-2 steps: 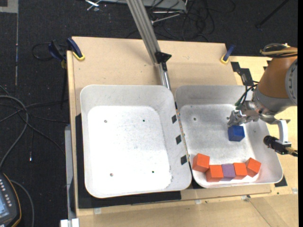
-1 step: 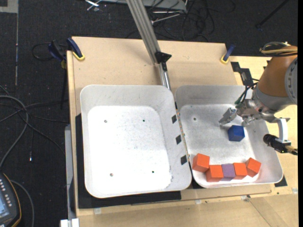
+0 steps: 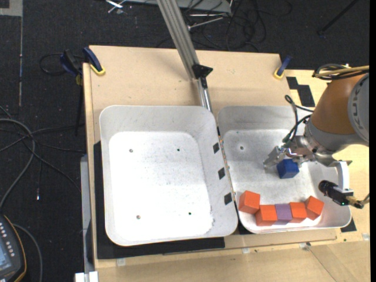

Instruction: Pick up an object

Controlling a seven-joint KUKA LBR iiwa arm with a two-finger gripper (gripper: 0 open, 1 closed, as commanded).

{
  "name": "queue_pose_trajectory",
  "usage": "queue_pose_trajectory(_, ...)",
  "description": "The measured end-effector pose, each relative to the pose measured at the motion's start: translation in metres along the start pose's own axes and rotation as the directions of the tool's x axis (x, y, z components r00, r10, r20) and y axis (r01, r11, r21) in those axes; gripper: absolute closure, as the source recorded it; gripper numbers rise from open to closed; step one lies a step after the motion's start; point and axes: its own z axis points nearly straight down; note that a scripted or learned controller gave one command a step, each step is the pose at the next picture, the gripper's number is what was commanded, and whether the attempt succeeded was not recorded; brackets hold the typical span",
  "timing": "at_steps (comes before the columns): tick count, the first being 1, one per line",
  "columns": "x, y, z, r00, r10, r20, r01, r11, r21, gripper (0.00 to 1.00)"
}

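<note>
Seen from the fixed overhead camera, a tan wooden desk (image 3: 153,75) is carrying two shallow white plastic bins side by side. The left white bin (image 3: 117,119) is lying with only speckled marks on its floor. The right white bin (image 3: 252,119) is holding a small blue cube (image 3: 288,168) near its middle and a row of blocks along its near wall: an orange block (image 3: 249,201), a second orange block (image 3: 267,214), a purple block (image 3: 284,211), a third orange block (image 3: 298,210) and a fourth orange block (image 3: 315,206), each touching or lying just beside its neighbour.

The grey arm with the orange band (image 3: 338,107) is reaching in from the right over the right bin. Its metal two-finger gripper (image 3: 283,158) is hanging directly at the blue cube, the fingers (image 3: 274,157) appearing to sit at the cube's upper edge; whether they are clenched on it or released cannot be told from this angle.

A slanted grey metal pole (image 3: 179,31) is crossing the far edge of the desk.
</note>
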Motion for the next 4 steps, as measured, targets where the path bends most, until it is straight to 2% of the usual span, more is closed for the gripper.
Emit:
queue_pose_trajectory(1, -0.03, 0.004, -0.022, 1.0, 0.003, 0.004, -0.003, 1.0, -0.006, 0.0)
queue_pose_trajectory(2, 0.007, 0.01, 0.001, 1.0, -0.005, 0.0, 0.005, 1.0, -0.002, 0.0)
queue_pose_trajectory(3, 0.042, -0.015, 0.0, 1.0, -0.004, 0.001, 0.004, 1.0, -0.002, 0.0)
queue_pose_trajectory(4, 0.04, -0.014, -0.01, 1.0, 0.0, 0.001, 0.0, 1.0, -0.004, 1.0)
